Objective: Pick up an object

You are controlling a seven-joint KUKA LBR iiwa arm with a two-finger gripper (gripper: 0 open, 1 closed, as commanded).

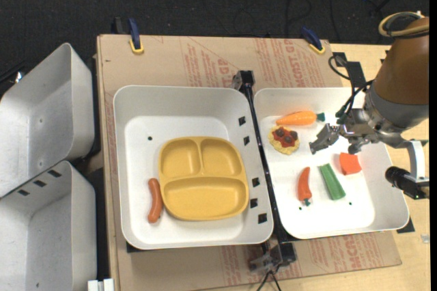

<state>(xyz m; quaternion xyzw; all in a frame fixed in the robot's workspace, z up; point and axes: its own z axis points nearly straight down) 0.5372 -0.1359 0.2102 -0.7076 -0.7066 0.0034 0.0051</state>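
Note:
My gripper (pixel 339 143) hangs over the right bin (pixel 390 214), near its right side, with its fingers spread open and nothing between them. Just below it lie an orange-red cube (pixel 350 164) and a green stick (pixel 332 182). To its left sits a small round tart with red berries (pixel 285 139), and an orange carrot (pixel 298 119) lies above that. A red chili pepper (pixel 304 185) rests lower in the same bin.
The left bin (pixel 130 146) holds a yellow divided plate (pixel 203 178) with a brown sausage (pixel 155 200) beside it. Two spare white bins (pixel 41 146) stand off the bench at the left. Cables run along the right bin's far right corner.

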